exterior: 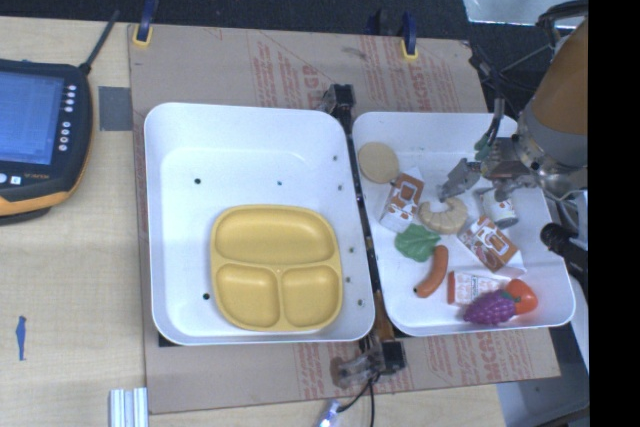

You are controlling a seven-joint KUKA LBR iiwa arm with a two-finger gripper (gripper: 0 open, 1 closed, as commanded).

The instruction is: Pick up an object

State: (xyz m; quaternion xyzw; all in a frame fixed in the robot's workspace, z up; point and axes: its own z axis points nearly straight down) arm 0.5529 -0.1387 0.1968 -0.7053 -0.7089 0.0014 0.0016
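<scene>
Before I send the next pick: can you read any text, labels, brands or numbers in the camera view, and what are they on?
No text is legible.
Cardboard sheet under the bins: rows of red print, too blurred to read.
Small cartons in the right bin: brown and white labels, unreadable.
Flat packet: red and white print, too small.
Handheld pendant: blue screen and buttons, nothing readable.

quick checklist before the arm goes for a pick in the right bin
1. Gripper over the right bin: ok.
2. Target under it: cannot tell; the bagel piece lies just below it in the view.
3. Nothing between the fingers: cannot tell.
4. Items crowded: not ok; the hot dog, green leaf and carton lie close together.
5. Yellow tray sits in the left bin: ok.
</scene>
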